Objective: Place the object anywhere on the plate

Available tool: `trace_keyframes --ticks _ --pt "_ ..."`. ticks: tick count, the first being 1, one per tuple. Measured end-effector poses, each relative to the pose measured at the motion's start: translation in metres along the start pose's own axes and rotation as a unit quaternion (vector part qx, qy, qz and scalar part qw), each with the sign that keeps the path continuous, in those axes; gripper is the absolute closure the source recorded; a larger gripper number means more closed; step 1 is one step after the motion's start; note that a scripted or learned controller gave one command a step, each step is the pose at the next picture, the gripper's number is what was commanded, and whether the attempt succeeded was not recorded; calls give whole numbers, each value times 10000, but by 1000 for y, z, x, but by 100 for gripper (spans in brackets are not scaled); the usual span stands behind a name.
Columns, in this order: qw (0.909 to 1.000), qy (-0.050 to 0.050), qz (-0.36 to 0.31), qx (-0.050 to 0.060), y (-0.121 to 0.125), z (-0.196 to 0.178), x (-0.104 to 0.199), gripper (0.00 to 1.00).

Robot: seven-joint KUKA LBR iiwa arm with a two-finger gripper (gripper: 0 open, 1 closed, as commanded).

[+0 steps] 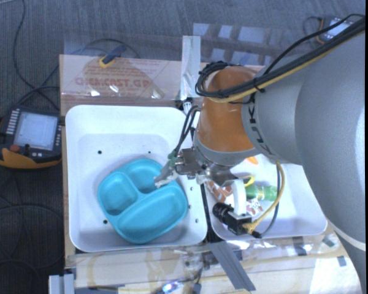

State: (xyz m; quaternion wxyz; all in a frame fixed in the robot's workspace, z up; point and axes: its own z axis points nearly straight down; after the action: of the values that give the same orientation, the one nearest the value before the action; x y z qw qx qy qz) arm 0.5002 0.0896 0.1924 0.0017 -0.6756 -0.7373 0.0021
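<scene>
A table on grey carpet bears two white bins; a pendant lies left. The jaws hover at the blue plate, their opening unclear. Small objects lie in the right bin

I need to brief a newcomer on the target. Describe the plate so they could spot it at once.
Look at the left white bin of the two on the bench. In its lower half lies the plate, with the arm's hand over its right edge. It is turquoise and split into compartments, unlike the small mixed items in the right bin.
</scene>
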Motion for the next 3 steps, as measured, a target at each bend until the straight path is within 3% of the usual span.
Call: trace_keyframes --ticks 2,3 --pt "10000 0 0 0 0 0 0 0" --pt "9988 3 495 6 -18 10 -2 0"
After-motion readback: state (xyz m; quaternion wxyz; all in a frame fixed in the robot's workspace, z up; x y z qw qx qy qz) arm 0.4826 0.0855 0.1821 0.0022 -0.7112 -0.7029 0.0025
